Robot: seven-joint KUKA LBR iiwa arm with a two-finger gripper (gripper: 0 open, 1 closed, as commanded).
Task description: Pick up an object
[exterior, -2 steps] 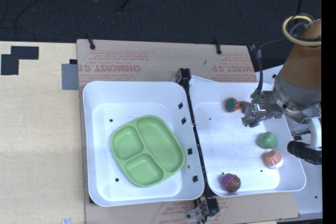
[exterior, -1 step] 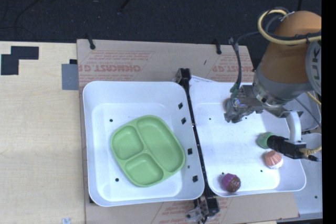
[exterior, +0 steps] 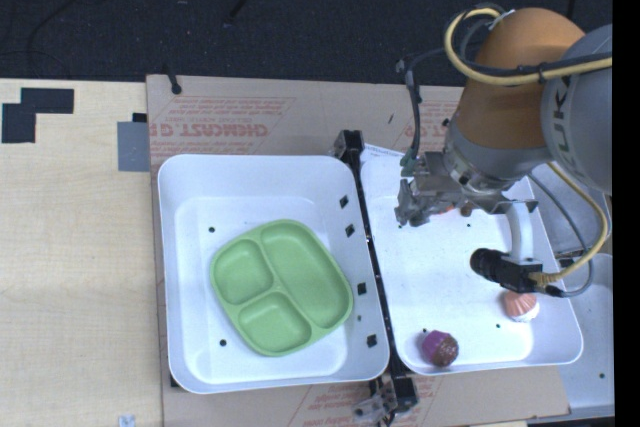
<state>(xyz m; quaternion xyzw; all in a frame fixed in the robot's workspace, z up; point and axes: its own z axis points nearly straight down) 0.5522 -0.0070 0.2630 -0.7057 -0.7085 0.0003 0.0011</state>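
Objects lie in both bins: a green plate, a purple ball and a small pink-and-white item. None of them is in the claw.

A pale wooden bench (exterior: 70, 265) fills the left of the camera view, well left of the claw. A brown cardboard sheet (exterior: 250, 115) with red printing lies under the two bins.

The grey arm (exterior: 520, 65), with its wide orange band and a yellow cable looped over it, comes in from the right and ends just right of the claw.

The left white bin (exterior: 165, 215) sits left of the claw. The right white bin (exterior: 450, 305) lies directly under it. The two bins touch along a dark seam just left of the claw.

The green plate (exterior: 281, 287) has three compartments and lies flat in the left bin. It is left of the claw and nearer the bottom of the view, well apart from it.

The claw (exterior: 412, 207) hangs over the upper left part of the right bin, close to the seam. It looks dark and tangled from above, and whether it is released or clenched cannot be told. Nothing can be seen in its grasp.

The purple ball (exterior: 438, 347) rests near the right bin's bottom rim, below the claw and a little to its right, well apart.

The small pink-and-white item (exterior: 519, 305) lies below and far right of the claw, near the bin's right wall. A black part of the arm partly covers it.
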